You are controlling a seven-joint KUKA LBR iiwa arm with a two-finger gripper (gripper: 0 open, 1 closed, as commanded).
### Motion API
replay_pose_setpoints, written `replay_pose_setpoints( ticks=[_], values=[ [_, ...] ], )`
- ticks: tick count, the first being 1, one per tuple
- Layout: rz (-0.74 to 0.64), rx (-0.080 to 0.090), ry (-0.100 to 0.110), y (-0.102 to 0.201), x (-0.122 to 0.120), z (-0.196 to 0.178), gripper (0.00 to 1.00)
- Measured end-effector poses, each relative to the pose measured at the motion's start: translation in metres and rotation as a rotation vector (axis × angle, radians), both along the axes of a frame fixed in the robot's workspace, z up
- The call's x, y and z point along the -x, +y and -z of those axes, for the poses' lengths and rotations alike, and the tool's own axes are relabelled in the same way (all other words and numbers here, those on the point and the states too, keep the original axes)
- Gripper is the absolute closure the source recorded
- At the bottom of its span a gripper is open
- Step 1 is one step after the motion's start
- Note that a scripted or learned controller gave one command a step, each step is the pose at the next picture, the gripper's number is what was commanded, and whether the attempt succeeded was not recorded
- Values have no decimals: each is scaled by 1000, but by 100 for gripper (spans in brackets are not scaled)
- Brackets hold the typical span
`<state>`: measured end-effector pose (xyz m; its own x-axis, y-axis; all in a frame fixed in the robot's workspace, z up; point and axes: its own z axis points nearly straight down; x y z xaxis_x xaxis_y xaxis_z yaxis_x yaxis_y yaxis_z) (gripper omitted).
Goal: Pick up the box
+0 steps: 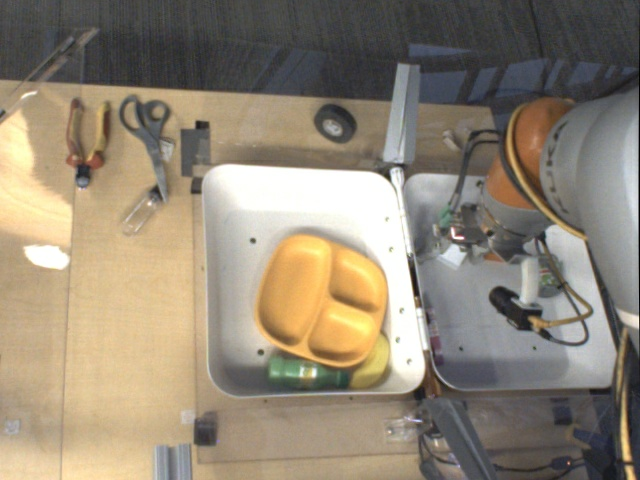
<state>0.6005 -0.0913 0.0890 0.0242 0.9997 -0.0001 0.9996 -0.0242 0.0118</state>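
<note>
Box at the gripper, upper left of the right bin.
A small white item, apparently the box [452, 258], lies in the right bin [520, 368] just beside the gripper [463, 235]; whether the gripper is open or closed cannot be told. The left bin [230, 268] holds a yellow divided tray [322, 298] over a green bottle [300, 372].

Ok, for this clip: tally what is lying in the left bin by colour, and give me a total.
Orange: 1, the divided tray lying across the left bin
Green: 1, a bottle-like item partly under the tray
Yellow: 1, a rounded item at the tray's lower right edge
Total: 3
</note>
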Motion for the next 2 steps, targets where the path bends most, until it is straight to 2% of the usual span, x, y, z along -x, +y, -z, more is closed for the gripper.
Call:
replay_pose_setpoints(
  ticks=[1, 2],
  values=[
    [-116, 1, 8, -37, -55, 2, 0],
    [-92, 2, 1, -27, 11, 0, 0]
  ],
)
